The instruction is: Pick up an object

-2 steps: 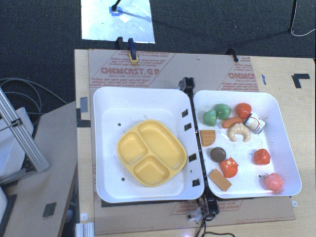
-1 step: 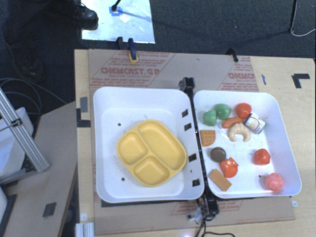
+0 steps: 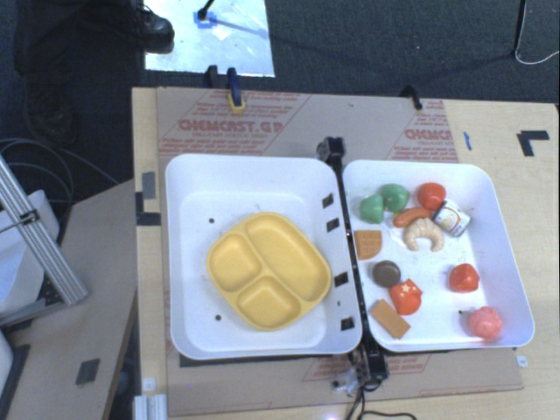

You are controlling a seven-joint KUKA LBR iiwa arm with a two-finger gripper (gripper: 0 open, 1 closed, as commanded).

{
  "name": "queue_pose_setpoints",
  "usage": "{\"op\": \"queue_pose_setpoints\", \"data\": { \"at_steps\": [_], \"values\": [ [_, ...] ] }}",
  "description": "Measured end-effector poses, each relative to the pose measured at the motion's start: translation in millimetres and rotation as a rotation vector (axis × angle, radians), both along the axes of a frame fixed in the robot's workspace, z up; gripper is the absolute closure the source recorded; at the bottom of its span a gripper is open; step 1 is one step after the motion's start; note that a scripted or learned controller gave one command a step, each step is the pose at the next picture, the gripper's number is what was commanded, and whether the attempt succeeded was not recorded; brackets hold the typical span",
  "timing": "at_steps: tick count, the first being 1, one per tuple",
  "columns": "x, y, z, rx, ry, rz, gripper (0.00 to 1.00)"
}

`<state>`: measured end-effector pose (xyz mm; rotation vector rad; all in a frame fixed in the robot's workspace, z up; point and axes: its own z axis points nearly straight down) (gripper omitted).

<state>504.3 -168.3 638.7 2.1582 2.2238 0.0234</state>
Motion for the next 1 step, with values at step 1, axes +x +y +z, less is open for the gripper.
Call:
{"op": "queue_pose_setpoints", "data": {
  "at_steps": [1],
  "values": [
    [0.0, 0.1, -0.4, 0.000, 0.001, 0.001, 0.00]
  ]
}}
